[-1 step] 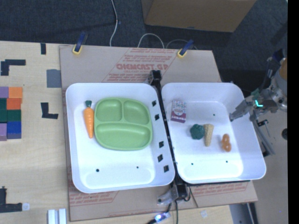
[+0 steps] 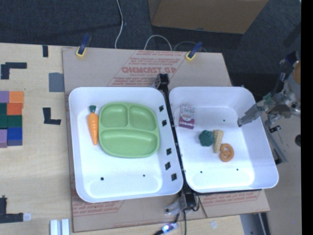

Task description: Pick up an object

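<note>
The right bin (image 2: 244, 180) holds a small pink and white box (image 2: 187, 116) near its left wall. A dark green lump (image 2: 206, 138), a tan cone-shaped piece (image 2: 218, 140) and an orange ring-shaped piece (image 2: 226, 153) lie together near the bin's middle. In the left bin (image 2: 122, 187) a green divided plate (image 2: 129, 129) lies flat, and an orange toy carrot (image 2: 92, 125) rests beside the plate's left edge. My gripper (image 2: 246, 117) hangs over the right bin's right rim, to the right of the small pieces and apart from them. Nothing shows in its grasp.
Both bins stand on a cardboard sheet (image 2: 146, 67) held by two clips at the back. Coloured blocks (image 2: 11, 119) sit on the bench at far left. A cardboard box (image 2: 210, 4) stands behind the bench. Black fittings (image 2: 166, 121) join the bins.
</note>
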Robot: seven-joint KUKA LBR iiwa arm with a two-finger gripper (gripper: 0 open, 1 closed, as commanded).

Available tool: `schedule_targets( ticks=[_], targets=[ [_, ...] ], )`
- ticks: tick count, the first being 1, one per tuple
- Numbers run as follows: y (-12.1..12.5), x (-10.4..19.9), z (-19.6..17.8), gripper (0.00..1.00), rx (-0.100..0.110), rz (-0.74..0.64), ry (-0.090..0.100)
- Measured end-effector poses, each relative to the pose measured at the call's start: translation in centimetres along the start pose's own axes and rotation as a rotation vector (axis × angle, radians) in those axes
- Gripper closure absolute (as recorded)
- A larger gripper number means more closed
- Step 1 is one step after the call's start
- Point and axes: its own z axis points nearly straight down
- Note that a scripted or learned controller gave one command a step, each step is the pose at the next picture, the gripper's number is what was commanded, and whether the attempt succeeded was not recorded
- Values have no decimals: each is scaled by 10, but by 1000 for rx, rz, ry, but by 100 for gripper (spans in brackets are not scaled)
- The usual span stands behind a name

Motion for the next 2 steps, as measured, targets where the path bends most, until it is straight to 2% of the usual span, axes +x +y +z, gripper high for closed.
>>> schedule_targets(
  ticks=[2],
  targets=[
    [-8,-1,91,0,4,0,1]
  ],
)
